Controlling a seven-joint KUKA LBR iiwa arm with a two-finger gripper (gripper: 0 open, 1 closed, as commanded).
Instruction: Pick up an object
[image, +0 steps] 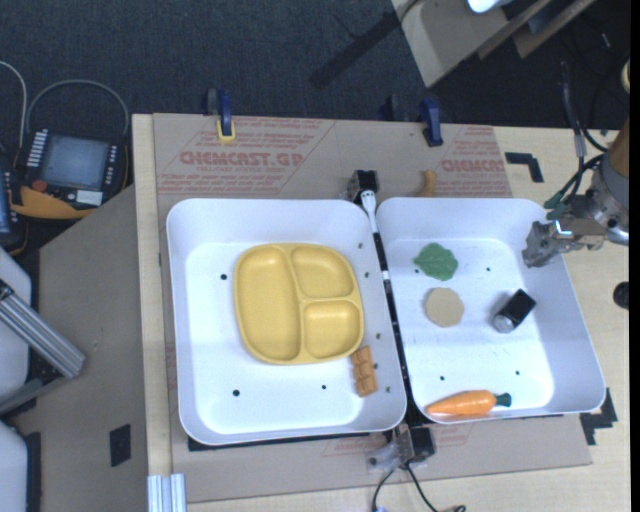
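Observation:
In the right bin (575, 300) lie a green leafy piece (437, 261), a round tan cookie (444, 307), a small black and silver cylinder (513, 311) and an orange carrot (466, 403) against the front wall. My gripper (546, 240) hovers at the bin's far right edge, up and to the right of the black cylinder and apart from every object. Nothing sits between its fingers.
The left bin (190, 330) holds a yellow divided plate (298, 301) and a small brown waffle-like piece (364, 370) near its front right corner. A black divider runs between the bins. Blue clamps stand at the bench's back edge.

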